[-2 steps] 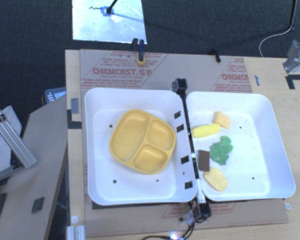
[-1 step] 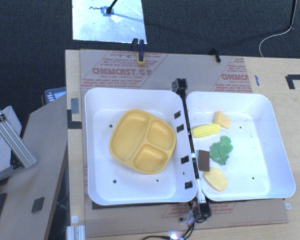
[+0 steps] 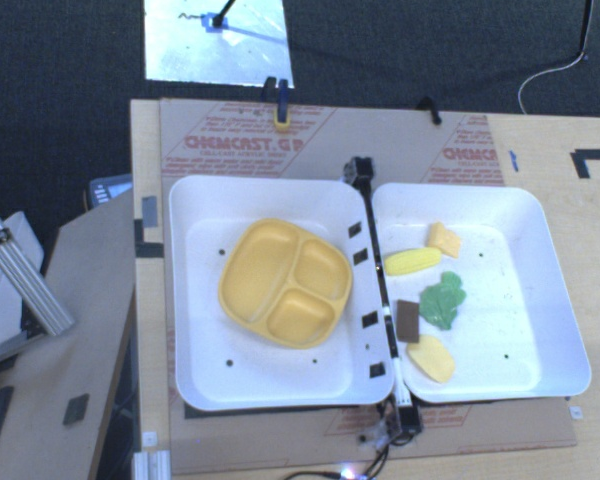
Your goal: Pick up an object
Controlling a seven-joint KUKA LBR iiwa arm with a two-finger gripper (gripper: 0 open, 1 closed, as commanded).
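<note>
Several small toy foods lie in the right bin (image 3: 540, 268): a yellow corn cob (image 3: 411, 261) by its left wall, an orange-yellow wedge (image 3: 442, 239) just behind it, a green leafy piece (image 3: 443, 301) in the middle, a brown block (image 3: 407, 320) to its left, and a pale yellow lump (image 3: 431, 358) near the front. All of them rest loose on the bin floor.
A yellow divided plate (image 3: 285, 281) with three compartments sits in the left bin (image 3: 195, 268). A black clip-lined divider (image 3: 372, 268) runs between the bins. A shiny metal sheet (image 3: 217, 26) lies on the dark floor behind the bench.
</note>
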